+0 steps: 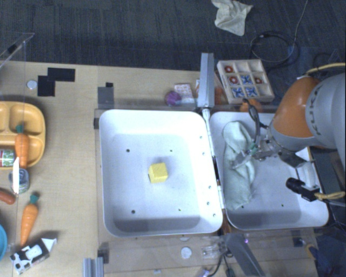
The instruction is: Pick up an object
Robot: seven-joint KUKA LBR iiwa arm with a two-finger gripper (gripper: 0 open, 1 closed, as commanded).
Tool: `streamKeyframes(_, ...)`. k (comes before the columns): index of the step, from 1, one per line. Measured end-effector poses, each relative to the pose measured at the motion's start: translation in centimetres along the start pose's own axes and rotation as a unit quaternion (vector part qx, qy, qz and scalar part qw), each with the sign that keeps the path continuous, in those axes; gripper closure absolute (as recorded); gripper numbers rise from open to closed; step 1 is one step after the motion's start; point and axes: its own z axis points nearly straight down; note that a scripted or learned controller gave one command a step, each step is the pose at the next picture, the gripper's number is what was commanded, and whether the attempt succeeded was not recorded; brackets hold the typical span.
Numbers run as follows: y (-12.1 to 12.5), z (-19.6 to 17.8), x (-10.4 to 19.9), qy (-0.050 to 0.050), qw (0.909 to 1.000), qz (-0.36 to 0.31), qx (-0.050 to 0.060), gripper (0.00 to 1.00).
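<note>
Nearest the lens, the grey arm point(324, 113) is reached over the right bin point(286, 213), its hand point(253, 153) lowered onto the crumpled cloth point(238, 162); whether it is closed cannot be told. A yellow block point(158, 172) is left in the left bin point(119, 162).

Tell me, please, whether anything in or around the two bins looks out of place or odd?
One thing stands out: a crumpled cloth lies on the dark floor beyond the bench, away from everything else. In the right bin a pale cloth lies bunched beside the gripper. The yellow block sits squarely in the left bin.
</note>
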Motion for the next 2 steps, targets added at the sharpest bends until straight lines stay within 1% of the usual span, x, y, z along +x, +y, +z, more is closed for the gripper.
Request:
streamKeyframes(1, -1.38, -0.13, 2.71, -0.002, 0.9997, -0.024, -0.002, 0.00)
streamKeyframes(2, -2.21, -0.19, 3.15, -0.003, 0.9967, -0.081, -0.004, 0.00)
